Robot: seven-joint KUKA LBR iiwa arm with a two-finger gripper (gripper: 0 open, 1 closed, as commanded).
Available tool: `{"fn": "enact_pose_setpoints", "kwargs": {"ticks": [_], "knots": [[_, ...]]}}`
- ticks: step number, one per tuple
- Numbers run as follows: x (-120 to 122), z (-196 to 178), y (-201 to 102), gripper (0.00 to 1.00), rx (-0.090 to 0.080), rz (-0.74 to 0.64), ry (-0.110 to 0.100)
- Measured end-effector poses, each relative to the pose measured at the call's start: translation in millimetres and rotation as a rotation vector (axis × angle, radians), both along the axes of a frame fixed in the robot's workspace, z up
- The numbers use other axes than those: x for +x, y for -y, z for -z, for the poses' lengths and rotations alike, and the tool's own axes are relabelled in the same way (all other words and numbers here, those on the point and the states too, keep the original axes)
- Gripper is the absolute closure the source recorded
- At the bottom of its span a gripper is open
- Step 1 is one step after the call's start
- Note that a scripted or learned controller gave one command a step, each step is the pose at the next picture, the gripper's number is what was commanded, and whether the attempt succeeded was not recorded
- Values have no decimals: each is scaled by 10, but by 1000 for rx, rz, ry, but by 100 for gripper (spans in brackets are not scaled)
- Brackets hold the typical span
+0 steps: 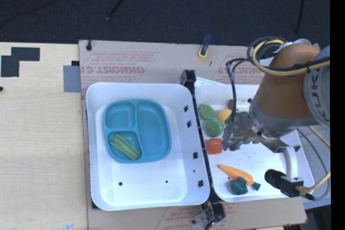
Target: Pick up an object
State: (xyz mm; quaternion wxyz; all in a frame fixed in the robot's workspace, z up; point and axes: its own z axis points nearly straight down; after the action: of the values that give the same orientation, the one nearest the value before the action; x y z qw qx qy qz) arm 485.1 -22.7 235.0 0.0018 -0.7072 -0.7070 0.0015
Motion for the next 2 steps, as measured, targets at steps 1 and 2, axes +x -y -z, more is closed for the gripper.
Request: {"fn": "enact_pose_setpoints", "kwargs": {"ticks": [1,2], "knots": [[118,138,94,100,-1,2,-1],[-19,157,15,100,0,1,-1]]}}
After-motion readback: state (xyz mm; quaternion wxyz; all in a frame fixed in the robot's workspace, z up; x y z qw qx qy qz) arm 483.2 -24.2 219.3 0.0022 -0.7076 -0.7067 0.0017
